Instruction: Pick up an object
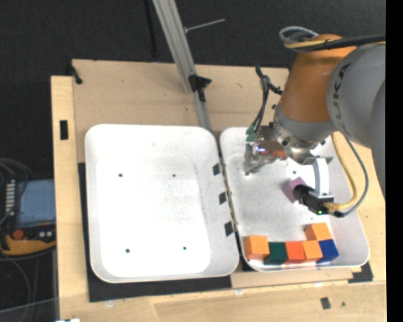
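The gripper is held low over bare bin floor, its opening indeterminable; the blocks, crowded against the near wall, are left well behind it.

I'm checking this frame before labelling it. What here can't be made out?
- Gripper: too small and blurred in the camera view to tell how its fingers stand.
- Purple object: partly covered by the arm's black fitting, shape unclear.
- Right bin: its far right part is hidden under the arm.
- Blocks: packed together, exact count uncertain.
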